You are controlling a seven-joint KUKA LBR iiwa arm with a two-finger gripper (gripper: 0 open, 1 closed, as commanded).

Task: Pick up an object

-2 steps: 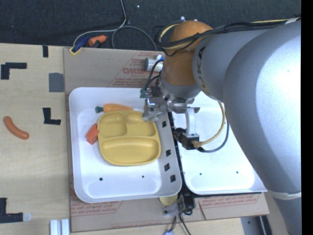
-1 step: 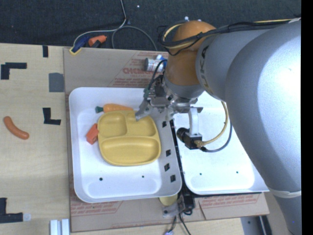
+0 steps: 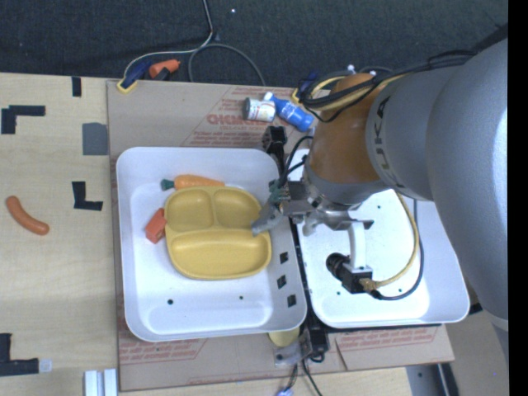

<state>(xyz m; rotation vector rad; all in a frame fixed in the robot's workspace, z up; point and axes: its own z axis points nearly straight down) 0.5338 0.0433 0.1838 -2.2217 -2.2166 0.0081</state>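
A: Where's the gripper?

B: Centre of the frame, at the right edge of the yellow plate, which lies in the left bin. The arm leans in from the right and covers much of the right bin.

A: Is it gripping?

B: I cannot tell whether it is released or clenched; the tips are small and grey against the plate's rim, and nothing is plainly held.

A: What else could it take?

B: A carrot just above the plate, and an orange piece touching its left edge.

A: What might go wrong?

B: The plate is wide and shallow, so a pinch on its rim could slip, or tip it and shove the carrot and piece about. Coming down on the rim could also press the plate against the bin wall. A sausage lies at the far left, well apart and outside the bins.
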